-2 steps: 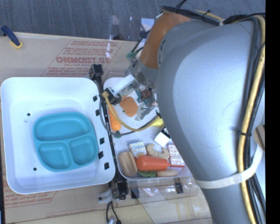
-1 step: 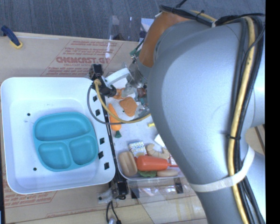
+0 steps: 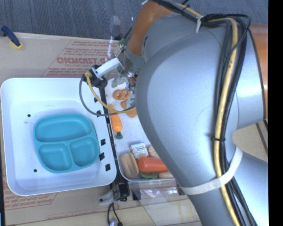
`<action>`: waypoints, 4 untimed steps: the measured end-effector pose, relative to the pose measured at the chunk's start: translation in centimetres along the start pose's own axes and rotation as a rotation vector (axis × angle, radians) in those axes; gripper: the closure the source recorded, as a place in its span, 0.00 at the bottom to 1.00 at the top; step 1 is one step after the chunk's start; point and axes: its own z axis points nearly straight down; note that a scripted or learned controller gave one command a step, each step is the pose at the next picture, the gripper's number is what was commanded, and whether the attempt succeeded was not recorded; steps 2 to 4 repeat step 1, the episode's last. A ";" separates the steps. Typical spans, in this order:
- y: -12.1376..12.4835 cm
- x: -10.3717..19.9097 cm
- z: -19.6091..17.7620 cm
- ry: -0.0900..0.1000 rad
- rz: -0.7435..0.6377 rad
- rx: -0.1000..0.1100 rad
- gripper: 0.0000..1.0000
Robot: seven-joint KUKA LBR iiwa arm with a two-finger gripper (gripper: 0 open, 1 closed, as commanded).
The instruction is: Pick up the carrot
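left bin (image 3: pixel 9 126) holds a teal divided tray (image 3: pixel 65 140). just past the divider, at the right bin's left edge, lies the carrot (image 3: pixel 116 122): small, orange, tapered, apart from the toy food cluster (image 3: pixel 144 164) lower down. judged a light, rigid, smooth plastic toy, so likely to slip; best pinched across its thicker middle. gripper (image 3: pixel 122 89) hangs just above the carrot; its opening and any hold cannot be made out.

A blue divided tray (image 3: pixel 65 141) is lying in the left white bin (image 3: pixel 14 126). In the right bin (image 3: pixel 127 175) (mostly hidden), a bread roll (image 3: pixel 129 164), a small packet (image 3: pixel 138 149) and a red pepper (image 3: pixel 152 164) are sitting close together. A blue clamp (image 3: pixel 11 36) is resting at the bench's (image 3: pixel 52 55) far corner.
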 end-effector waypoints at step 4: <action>-1.2 0.7 -14.1 0.014 -0.010 -0.005 0.00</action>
